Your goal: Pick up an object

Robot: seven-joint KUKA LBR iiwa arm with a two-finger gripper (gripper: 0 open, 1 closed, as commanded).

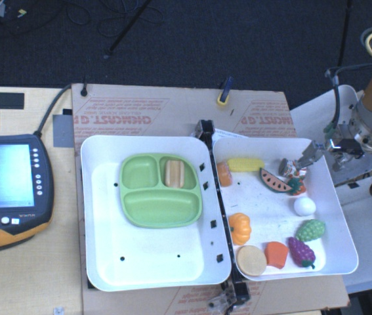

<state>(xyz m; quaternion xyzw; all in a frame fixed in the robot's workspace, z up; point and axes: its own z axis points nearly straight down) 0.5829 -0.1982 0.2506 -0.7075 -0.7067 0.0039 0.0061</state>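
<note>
Fingers [289,170] — state not discernible at this size, nothing seen between them; positioned at the upper right of the right bin [343,241], touching or just above the watermelon slice [276,180]. Slice: red flesh, green rind, crescent-shaped, long axis running from upper left to lower right, lying just left of and below the fingers. A white egg [304,206] is noted just below — a nearby alternative.
</note>
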